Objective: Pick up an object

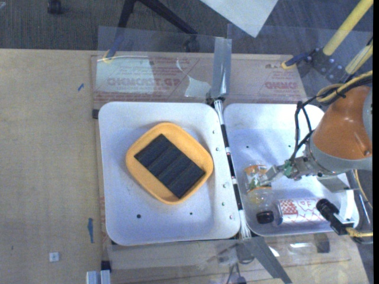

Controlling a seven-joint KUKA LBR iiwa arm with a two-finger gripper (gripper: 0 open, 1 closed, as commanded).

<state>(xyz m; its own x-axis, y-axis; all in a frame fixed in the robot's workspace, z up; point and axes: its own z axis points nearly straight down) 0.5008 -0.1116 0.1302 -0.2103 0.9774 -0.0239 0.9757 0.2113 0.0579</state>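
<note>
Sitting just left of the jaws [277, 171] — a small jar [256, 176].

A pale wooden bench top [44, 158] spreads across most of the scene under even, soft light. Beyond its far edge lies dark grey carpet [35, 31], where the black wheeled base of an office chair [118, 2] stands. Just right of the chair hangs a white sheet [240, 2].

You can see red mirrored lettering on the clear plastic sheet [155, 78] lying just behind the left white bin [112, 158], but you can't read it. The red-and-white checked tube [296, 210] carries print too small to read.
</note>
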